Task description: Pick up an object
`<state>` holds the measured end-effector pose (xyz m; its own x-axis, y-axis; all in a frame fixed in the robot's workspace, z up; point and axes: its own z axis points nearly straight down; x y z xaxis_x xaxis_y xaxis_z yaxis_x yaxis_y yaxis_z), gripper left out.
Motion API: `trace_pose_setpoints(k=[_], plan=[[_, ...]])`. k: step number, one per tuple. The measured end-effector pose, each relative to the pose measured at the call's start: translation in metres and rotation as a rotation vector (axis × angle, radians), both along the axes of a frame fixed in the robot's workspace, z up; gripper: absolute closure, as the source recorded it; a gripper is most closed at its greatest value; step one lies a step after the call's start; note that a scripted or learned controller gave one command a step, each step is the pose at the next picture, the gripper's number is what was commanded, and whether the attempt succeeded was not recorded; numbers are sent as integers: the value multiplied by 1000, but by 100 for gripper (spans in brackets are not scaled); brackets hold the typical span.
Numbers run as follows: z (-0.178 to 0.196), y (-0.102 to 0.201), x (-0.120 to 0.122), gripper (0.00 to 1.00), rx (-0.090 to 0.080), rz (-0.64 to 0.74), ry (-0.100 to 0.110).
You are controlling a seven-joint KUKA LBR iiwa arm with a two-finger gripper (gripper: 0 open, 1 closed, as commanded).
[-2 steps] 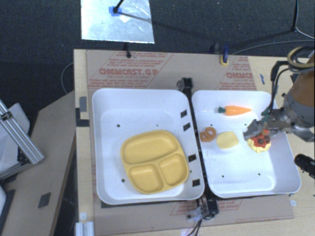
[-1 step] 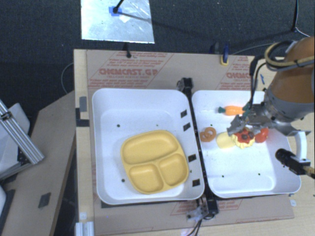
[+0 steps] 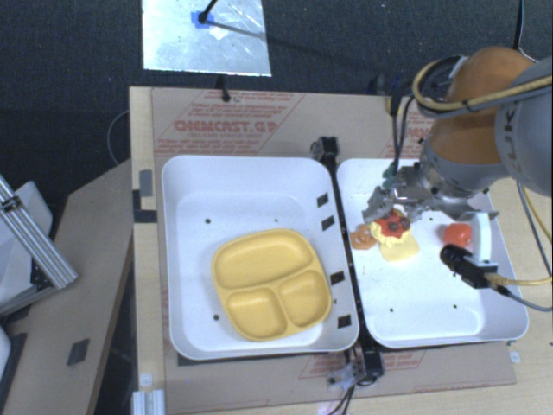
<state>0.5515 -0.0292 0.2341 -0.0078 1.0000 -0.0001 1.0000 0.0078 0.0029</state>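
Observation:
In the right bin [image 3: 432, 322] lies a small cluster of toy food: a red piece with a dark top [image 3: 394, 224], a pale yellow piece [image 3: 400, 248] just below it, and an orange slice [image 3: 363, 238] to their left. A red tomato-like piece [image 3: 458, 233] lies apart, further right. My gripper [image 3: 386, 204] hangs low over the bin's upper left part, directly above the red piece and very close to it. Its tip is partly hidden by the wrist, and nothing shows as held.
The left bin [image 3: 199, 197] holds a yellow divided plate [image 3: 272, 282] with three compartments. A black divider with clips [image 3: 339, 232] runs between the bins. The arm's bulky grey and orange wrist [image 3: 484, 119] overhangs the right bin's upper right corner.

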Motion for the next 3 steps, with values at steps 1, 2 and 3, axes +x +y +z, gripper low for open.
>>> trace_pose_setpoints(k=[1, 2, 3], plan=[[2, 35, 29, 100, 1, 0, -1], [8, 76, 60, 100, 1, 0, -1], [-4, 114, 82, 100, 1, 0, 0]])
